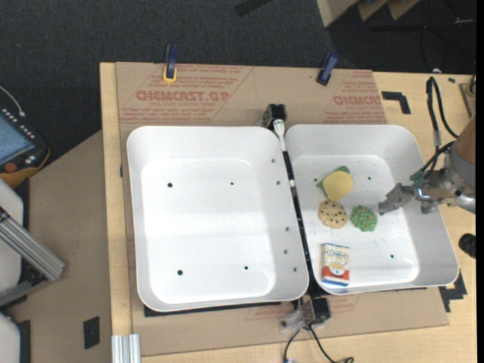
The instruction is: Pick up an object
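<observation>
Green object (364, 218) beside claw (396, 200)

Under my two white bins lies a brown cardboard sheet (249, 82) printed in red. Along its far edge, above the left bin, I read "CHEMCAST G.P" in large outlined capitals, with a line of much smaller red print above it and another below, both too fine for me to make out. The same red wording begins again above the right bin, where my view catches only part of it, roughly "CHEMC". In the right bin, a small carton (336, 265) carries red and blue printing, but its lettering is too small to read.
</observation>
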Controlling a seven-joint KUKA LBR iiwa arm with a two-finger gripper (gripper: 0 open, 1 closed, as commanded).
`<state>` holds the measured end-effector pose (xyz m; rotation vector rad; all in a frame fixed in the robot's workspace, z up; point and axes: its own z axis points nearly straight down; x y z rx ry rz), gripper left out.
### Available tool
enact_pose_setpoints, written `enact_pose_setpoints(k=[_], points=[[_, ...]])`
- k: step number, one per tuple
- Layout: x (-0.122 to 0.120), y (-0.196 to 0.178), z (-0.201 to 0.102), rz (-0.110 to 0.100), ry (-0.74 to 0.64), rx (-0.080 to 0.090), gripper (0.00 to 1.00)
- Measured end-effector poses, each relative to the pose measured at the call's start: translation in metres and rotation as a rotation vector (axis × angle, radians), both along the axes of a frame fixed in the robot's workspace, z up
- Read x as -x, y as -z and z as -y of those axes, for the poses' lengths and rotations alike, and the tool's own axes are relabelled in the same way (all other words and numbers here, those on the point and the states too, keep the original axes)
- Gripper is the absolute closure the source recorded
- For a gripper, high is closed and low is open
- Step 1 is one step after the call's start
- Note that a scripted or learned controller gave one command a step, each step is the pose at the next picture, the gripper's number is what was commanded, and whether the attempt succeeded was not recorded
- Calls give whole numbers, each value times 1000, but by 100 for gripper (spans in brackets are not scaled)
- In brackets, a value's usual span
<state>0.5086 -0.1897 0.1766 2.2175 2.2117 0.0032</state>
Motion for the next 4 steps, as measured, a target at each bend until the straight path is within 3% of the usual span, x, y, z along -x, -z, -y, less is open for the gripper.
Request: enact_pose_setpoints(k=[1,2,3,4], points=[[0,-6,-2,-3,-3,-2,100],[-58,-198,36,14,-4,6,100],[-76,-112,-23,-16,-9,-10,100],[30,-86,-32,-17,1,-9,100]])
